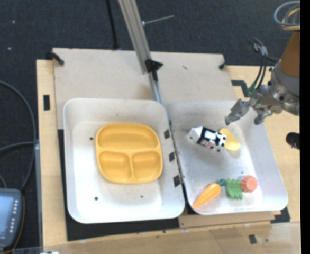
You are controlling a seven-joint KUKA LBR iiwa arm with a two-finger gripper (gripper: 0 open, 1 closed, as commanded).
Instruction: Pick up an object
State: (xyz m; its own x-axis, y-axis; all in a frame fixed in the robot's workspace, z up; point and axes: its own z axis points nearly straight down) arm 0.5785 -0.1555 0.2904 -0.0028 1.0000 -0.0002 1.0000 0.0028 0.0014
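Note:
In the right bin point(269, 157) lie a black-and-white toy cow point(208, 138) and, touching its right side, a yellow egg-shaped piece point(232, 140). Near the bin's front edge sit an orange carrot point(207, 194), a green block point(234, 188) and a pinkish-orange ball point(249, 183). My gripper point(248, 114) hangs over the bin's far right corner, above and to the right of the cow. Its fingers stand open, with nothing between them.
The left bin point(81, 194) holds a yellow divided plate point(128, 152) in its middle. A slanted aluminium post point(136, 28) rises from the back of the bench between the bins. The raised divider between the bins point(175, 157) runs front to back.

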